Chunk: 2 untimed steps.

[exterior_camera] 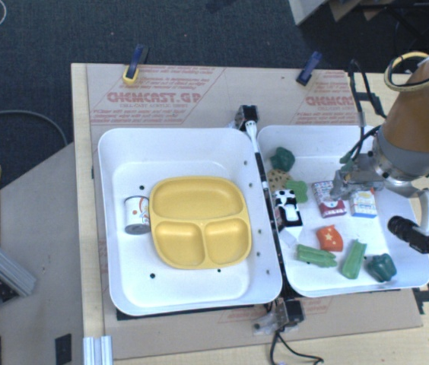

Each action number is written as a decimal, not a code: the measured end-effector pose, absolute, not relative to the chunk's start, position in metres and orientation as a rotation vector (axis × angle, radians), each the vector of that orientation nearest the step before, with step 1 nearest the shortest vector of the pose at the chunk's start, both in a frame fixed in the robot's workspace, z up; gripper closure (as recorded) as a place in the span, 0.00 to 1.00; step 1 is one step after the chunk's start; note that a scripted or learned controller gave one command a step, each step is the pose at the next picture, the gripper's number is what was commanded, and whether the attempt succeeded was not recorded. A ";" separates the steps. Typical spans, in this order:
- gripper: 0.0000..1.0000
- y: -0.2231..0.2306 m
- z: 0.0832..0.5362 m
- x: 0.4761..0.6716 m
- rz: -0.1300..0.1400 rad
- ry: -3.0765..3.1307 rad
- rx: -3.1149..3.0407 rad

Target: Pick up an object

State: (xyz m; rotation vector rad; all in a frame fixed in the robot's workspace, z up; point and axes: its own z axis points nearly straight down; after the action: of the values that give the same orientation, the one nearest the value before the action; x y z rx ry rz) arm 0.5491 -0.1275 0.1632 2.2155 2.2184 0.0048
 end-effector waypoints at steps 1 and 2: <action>1.00 -0.130 0.227 0.549 0.007 2.217 2.214; 1.00 -0.130 0.225 0.550 0.002 2.220 2.219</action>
State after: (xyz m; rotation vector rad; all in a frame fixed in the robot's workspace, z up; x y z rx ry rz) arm 0.5496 -0.1301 0.2247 2.2188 2.2195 0.0019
